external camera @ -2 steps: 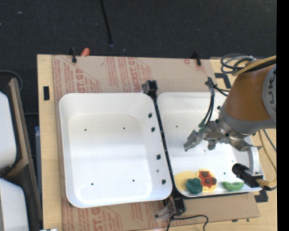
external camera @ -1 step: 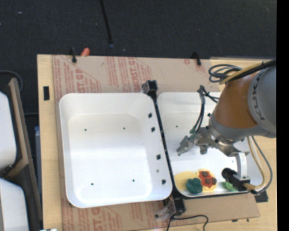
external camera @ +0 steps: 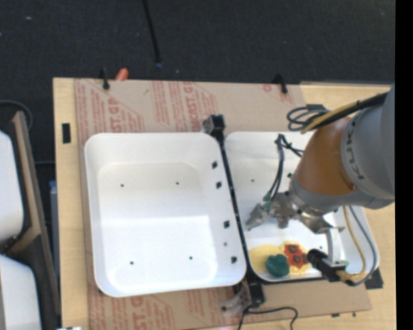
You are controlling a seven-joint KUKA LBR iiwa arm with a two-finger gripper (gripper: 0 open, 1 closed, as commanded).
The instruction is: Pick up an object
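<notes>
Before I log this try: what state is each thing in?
Gripper: low in the right bin, fingers unclear.
Green object: lying at the near edge of the right bin, not held.
Yellow object: lying beside the green one, not held.
Left bin: flat on the bench.

Single grey KUKA arm (external camera: 372, 150) comes in from the right side of the view, big rounded link up top w/ the orange band (external camera: 323, 163) just below it toward the wrist. Arm's angled down and to the left, wrist pointing at the lower part of the right-hand side. Metal two-finger gripper (external camera: 265, 215) sits at the end, below-left of the orange band, kinda tilted, w/ a bit of green on it. Black and yellowish cables loop along the arm's body. Fingers too small and blurry to read tbh.
</notes>
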